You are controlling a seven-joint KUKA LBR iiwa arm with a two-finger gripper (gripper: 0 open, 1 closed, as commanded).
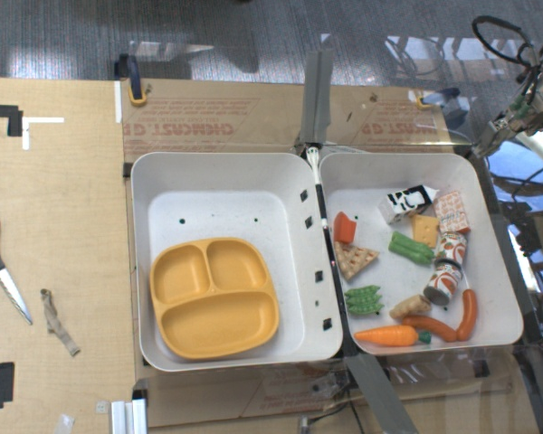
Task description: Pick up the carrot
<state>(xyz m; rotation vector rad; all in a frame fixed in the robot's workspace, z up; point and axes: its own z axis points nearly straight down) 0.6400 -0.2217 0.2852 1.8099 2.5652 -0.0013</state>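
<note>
The carrot (389,335) is orange with a small green stub at its right end. It lies flat along the front wall of the right bin (489,242), near the bin's front left corner. A red sausage (452,324) curves just to its right and touches the green end. A beige lumpy piece (409,308) rests right behind the carrot.
Crowded in the right bin are a pea pod (364,298), a triangular cracker (355,260), a red wedge (345,228), a green pickle (411,248), a can (443,283) and a small carton (407,202). The left bin (154,197) holds a yellow divided plate (215,297). Cables (516,70) hang at the top right.
</note>
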